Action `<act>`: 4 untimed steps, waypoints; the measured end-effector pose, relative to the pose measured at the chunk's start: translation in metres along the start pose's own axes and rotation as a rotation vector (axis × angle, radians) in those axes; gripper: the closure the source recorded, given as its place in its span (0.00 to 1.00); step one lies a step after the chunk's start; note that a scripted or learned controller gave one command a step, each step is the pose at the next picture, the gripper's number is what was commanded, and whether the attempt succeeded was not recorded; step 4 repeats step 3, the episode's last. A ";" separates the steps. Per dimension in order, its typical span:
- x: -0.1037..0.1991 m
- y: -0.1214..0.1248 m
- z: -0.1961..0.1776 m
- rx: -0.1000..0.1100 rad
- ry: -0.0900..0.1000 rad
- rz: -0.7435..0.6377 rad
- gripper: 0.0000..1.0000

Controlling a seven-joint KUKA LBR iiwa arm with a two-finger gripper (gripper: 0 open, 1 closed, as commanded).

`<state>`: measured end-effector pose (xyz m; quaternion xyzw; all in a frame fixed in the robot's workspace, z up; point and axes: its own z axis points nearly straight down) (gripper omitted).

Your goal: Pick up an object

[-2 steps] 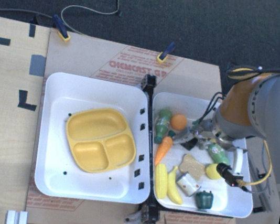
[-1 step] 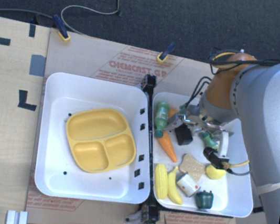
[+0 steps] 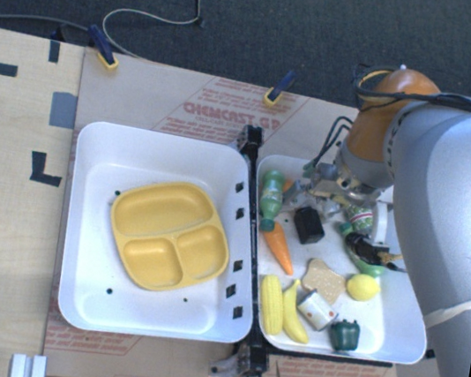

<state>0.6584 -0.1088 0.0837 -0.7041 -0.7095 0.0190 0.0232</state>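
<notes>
Gripper [image 3: 329, 192] sits low over the right bin [image 3: 398, 340], by the bottle [image 3: 271, 194] and black block [image 3: 308, 225]; can't tell its opening. Nothing visibly held. Toys crowd here for picking; yellow tray [image 3: 170, 235] alone in left bin [image 3: 85, 230].

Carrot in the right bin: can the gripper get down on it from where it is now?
Probably yes. The carrot lies uncovered, with the gripper just beside it; the green bottle and the corn crowd its ends.
</notes>
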 end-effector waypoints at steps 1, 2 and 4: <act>-0.059 -0.044 -0.042 -0.059 -0.008 0.008 0.00; -0.017 0.009 -0.005 -0.058 -0.006 0.006 0.00; -0.018 0.009 -0.016 -0.059 -0.010 0.005 1.00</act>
